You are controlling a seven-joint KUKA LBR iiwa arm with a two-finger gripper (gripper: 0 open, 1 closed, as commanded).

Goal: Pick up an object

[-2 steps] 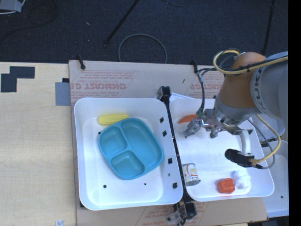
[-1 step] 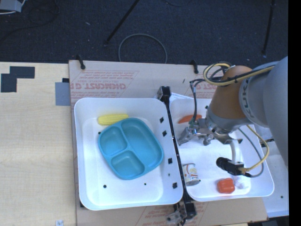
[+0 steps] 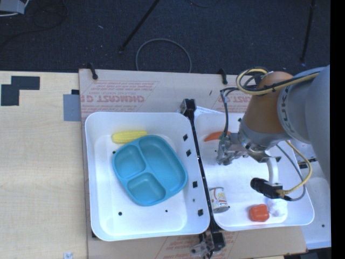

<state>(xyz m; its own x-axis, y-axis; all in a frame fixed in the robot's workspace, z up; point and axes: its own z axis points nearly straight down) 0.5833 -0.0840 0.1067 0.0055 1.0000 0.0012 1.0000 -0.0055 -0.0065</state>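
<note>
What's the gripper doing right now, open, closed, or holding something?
Gripper: low over the right bin, near its far-left part; whether it is open, closed or holding anything cannot be told.

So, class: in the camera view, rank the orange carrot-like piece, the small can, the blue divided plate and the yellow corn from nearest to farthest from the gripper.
1. Orange carrot-like piece, just left of the gripper, right bin.
2. Small can, below it, right bin.
3. Blue divided plate, left bin.
4. Yellow corn, left bin, far side.
</note>
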